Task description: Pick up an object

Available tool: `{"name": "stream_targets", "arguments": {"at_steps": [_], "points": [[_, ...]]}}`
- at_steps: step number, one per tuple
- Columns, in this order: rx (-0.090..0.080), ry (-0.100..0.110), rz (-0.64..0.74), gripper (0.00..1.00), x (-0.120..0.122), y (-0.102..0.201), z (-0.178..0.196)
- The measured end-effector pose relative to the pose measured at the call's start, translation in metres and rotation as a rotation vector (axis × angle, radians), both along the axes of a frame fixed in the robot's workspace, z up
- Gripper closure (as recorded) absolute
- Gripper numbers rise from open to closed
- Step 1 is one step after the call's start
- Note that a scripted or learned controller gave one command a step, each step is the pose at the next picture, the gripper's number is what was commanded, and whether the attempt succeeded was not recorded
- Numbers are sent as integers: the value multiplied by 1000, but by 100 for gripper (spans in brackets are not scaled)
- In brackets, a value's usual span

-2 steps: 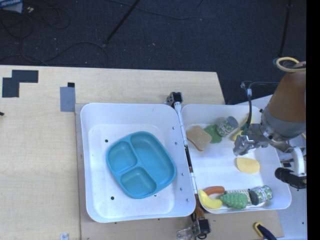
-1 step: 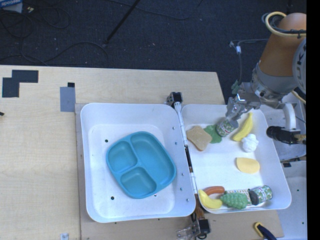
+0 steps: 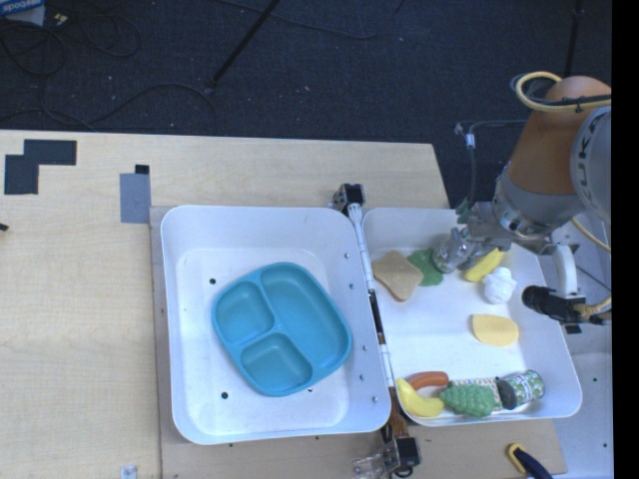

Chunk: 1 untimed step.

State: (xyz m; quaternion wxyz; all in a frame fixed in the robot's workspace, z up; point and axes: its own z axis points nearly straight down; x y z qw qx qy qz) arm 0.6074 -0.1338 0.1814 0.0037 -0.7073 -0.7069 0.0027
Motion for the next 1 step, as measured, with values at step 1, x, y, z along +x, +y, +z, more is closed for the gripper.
{"name": "stream_targets", "arguments": {"at_steps": [1], "points": [[-1,-2,2,100,16,34,8]]}}
